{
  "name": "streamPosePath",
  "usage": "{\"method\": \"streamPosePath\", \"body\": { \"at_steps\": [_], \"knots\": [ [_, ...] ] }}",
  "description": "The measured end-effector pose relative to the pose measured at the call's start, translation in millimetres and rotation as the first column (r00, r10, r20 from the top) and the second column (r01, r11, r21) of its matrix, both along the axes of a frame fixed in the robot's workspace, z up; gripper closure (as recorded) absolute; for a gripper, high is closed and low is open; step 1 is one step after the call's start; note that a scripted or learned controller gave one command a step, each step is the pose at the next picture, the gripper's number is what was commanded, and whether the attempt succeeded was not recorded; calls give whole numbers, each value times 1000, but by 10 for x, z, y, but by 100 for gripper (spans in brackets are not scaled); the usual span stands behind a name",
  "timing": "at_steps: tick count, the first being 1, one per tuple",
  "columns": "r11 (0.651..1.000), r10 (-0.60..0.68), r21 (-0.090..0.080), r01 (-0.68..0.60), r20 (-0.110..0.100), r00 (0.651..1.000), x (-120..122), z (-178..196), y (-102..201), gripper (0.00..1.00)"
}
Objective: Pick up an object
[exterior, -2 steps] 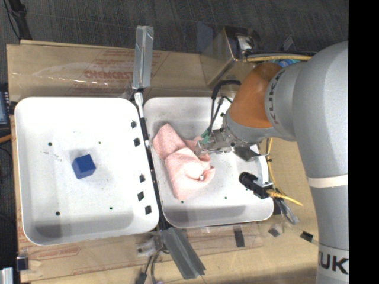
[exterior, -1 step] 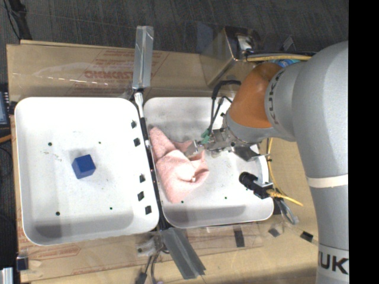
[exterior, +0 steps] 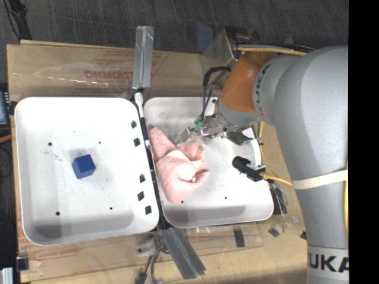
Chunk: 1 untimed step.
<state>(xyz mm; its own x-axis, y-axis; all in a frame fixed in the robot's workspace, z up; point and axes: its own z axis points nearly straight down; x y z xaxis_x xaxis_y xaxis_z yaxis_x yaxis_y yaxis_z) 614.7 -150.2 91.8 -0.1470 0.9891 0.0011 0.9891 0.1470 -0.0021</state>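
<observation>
From the overhead camera you see the gripper (exterior: pixel 198 129) low in the right bin (exterior: pixel 237 209), at the upper edge of the crumpled pink cloth (exterior: pixel 177 167) lying along that bin's left side. You cannot tell how the claw stands. A blue cube (exterior: pixel 83 165) sits alone in the left bin (exterior: pixel 35 218).

Gripper (exterior: pixel 198 129) above pink cloth (exterior: pixel 177 167) in right bin (exterior: pixel 237 209); blue cube (exterior: pixel 84 165) in left bin (exterior: pixel 35 158).

A robotics lab: KUKA arm (exterior: pixel 308 141), two white bins (exterior: pixel 35 218) on a cardboard-covered bench (exterior: pixel 77 70), grey carpet.
</observation>
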Motion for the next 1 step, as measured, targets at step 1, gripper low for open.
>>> {"method": "streamPosePath", "body": {
  "at_steps": [1],
  "knots": [
    [999,39,0,-39,-2,999,-301,-4,229,0]
  ]
}}
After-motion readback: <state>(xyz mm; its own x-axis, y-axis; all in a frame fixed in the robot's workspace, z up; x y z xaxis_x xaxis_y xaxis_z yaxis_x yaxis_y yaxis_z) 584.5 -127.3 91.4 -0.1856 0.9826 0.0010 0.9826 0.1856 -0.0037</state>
